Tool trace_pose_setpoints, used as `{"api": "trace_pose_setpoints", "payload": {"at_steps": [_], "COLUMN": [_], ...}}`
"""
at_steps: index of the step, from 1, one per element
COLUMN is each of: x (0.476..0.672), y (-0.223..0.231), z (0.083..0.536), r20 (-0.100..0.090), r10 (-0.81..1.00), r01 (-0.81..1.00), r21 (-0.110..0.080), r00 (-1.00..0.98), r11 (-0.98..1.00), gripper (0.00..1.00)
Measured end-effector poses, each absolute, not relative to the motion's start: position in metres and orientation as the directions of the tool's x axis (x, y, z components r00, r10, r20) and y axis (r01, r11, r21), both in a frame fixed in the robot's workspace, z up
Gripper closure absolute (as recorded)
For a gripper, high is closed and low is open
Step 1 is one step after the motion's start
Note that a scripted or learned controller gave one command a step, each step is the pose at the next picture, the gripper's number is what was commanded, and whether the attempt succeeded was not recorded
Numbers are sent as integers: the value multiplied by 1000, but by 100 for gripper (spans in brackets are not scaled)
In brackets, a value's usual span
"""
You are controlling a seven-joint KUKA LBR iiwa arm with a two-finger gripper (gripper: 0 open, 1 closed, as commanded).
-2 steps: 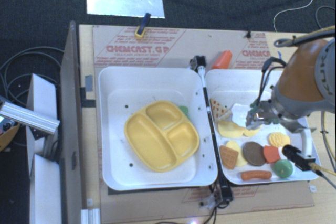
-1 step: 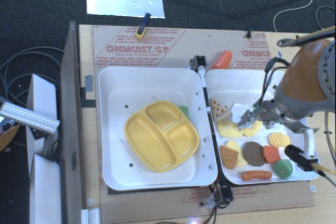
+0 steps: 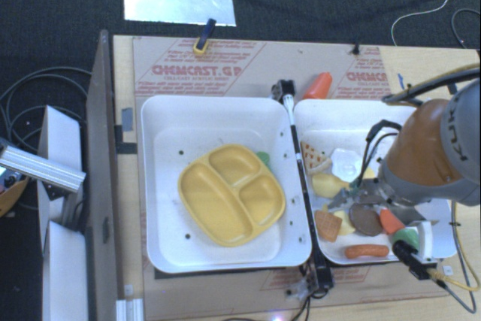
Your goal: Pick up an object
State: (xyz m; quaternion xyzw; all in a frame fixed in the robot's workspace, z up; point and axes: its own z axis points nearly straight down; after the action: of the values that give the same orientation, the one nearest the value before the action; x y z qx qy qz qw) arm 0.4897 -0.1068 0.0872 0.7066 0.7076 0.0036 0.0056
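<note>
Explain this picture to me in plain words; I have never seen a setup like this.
One camera fixed above a bench looks down at a slant. The grey robot arm with an orange band reaches in from the picture's right, and its two-finger gripper hangs low over the right shallow white bin. That bin holds toy food: a slice of pizza, a pale yellow piece, a brown square cracker, a red sausage. The left white bin holds a yellow divided plastic tray. Whether the gripper holds anything is not visible.
</note>
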Motion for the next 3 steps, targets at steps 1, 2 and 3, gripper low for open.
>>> {"api": "trace_pose_setpoints", "payload": {"at_steps": [1,2,3], "x": [577,507,614], "y": [-113,-122,-140], "z": [86,84,86], "r20": [-2,1,-3], "r10": [1000,1000,1000], "r01": [1000,1000,1000], "r21": [11,-4,12], "r00": [-7,2,-7], "r11": [7,-2,7], "gripper": [0,0,0]}}
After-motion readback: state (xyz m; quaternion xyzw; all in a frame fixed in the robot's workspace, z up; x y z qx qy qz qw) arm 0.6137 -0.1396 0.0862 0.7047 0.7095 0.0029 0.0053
